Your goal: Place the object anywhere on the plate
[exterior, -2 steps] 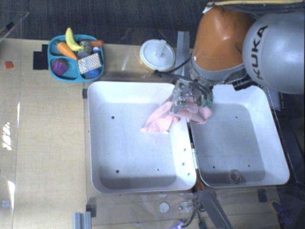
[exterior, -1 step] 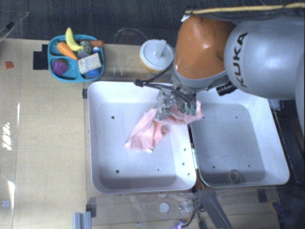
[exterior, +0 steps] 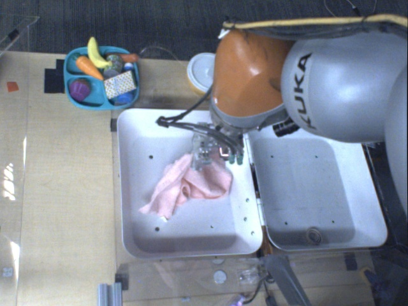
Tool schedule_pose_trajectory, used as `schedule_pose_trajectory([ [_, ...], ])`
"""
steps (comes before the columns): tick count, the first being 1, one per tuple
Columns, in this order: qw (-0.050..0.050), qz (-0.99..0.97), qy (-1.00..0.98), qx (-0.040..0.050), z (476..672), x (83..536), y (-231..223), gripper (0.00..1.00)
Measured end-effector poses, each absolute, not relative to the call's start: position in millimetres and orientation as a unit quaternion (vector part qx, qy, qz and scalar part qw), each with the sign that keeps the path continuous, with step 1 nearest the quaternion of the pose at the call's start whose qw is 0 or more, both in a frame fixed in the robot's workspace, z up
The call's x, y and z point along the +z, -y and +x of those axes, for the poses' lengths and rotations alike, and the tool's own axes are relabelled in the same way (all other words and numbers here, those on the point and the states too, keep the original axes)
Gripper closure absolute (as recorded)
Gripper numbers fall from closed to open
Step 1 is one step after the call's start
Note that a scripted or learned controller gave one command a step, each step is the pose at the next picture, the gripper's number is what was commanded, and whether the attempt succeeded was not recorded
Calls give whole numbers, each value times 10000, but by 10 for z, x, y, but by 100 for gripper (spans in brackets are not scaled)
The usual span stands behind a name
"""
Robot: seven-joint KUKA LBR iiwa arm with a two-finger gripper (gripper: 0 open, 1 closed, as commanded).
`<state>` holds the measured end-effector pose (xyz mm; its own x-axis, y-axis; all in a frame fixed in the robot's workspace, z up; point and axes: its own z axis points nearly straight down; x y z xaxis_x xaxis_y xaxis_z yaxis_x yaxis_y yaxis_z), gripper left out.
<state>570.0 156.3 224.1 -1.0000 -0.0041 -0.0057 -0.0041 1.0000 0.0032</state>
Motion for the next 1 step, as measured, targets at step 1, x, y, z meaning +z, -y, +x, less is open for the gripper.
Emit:
schedule_pose_trajectory([
  [1,30,-18,-10000,16,5701,2242,-1561,0],
])
